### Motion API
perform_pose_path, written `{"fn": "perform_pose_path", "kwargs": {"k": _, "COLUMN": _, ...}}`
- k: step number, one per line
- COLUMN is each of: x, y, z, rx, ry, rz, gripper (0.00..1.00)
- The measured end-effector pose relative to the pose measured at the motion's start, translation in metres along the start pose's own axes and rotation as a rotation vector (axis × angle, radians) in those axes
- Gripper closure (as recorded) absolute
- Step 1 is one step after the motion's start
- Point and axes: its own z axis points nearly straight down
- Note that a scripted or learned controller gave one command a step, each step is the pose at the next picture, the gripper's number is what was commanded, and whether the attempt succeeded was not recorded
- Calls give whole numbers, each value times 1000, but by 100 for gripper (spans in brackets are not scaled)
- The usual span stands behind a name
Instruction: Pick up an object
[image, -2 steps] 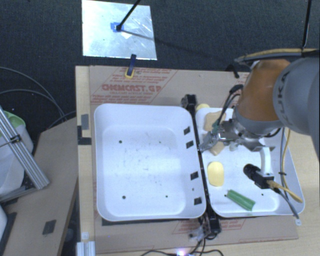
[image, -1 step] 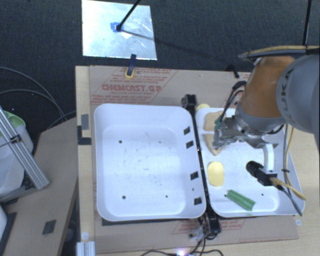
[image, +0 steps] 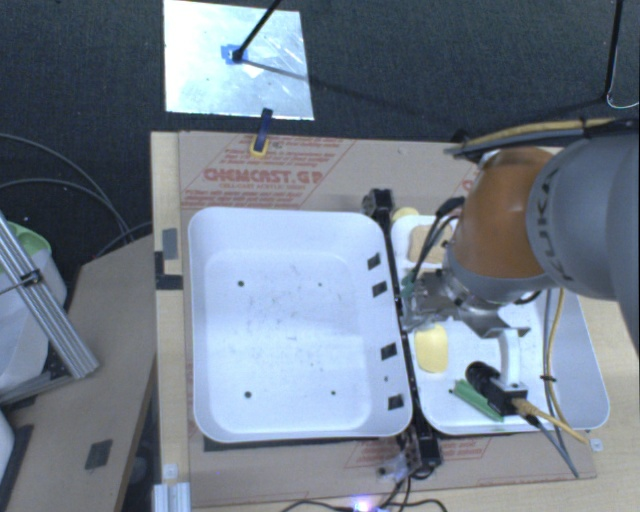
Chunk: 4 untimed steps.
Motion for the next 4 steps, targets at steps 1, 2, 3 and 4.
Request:
{"fn": "perform_pose_path", "kwargs": {"k": 1, "x": 26, "y": -27, "z": -102, "rx": -15, "ry": 1, "rz": -2, "gripper": 100}}
{"fn": "perform_pose_path", "kwargs": {"k": 2, "x": 37, "y": -27, "z": -158, "rx": -12, "ry": -1, "rz": 1, "gripper": 100}}
{"fn": "perform_pose_path", "kwargs": {"k": 3, "x": 50, "y": -28, "z": -186, "rx": -9, "ry": -1, "rz": 0, "gripper": 100}}
{"fn": "perform_pose_path", "kwargs": {"k": 4, "x": 67, "y": -28, "z": -205, "rx": -7, "ry": -1, "rz": 0, "gripper": 100}}
